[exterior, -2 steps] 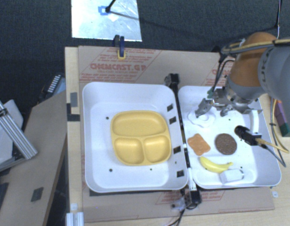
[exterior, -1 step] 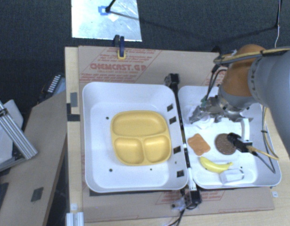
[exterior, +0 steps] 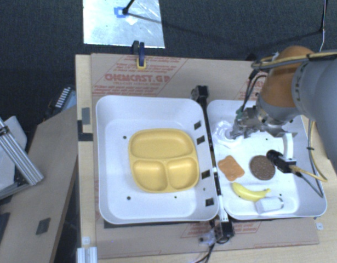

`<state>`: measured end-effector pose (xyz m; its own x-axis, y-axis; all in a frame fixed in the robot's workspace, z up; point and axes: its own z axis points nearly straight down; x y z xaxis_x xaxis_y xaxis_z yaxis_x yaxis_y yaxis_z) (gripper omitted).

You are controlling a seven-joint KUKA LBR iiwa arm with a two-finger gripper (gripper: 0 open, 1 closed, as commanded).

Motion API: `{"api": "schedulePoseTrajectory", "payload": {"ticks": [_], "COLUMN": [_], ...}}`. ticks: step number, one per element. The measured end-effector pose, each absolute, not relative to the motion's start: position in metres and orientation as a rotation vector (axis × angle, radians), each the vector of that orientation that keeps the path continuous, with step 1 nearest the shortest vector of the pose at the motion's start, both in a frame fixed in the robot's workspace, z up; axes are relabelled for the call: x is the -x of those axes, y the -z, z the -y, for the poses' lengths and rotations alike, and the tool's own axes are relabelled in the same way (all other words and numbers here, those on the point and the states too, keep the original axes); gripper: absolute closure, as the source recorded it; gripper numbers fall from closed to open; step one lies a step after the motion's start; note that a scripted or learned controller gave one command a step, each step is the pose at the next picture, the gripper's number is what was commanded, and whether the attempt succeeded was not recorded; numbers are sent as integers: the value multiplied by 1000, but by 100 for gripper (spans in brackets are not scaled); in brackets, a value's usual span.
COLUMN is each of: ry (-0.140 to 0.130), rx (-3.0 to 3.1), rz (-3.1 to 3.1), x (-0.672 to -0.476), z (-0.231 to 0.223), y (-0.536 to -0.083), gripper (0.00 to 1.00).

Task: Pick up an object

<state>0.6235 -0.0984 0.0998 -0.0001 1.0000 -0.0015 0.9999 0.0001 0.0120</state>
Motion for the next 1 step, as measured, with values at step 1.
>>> {"api": "schedulePoseTrajectory", "payload": {"ticks": [1], "ry": [-7], "rx": [-2213], "rz": [-2222], "x": [-627], "z": [99], "y": [-144], "gripper": [100]}}
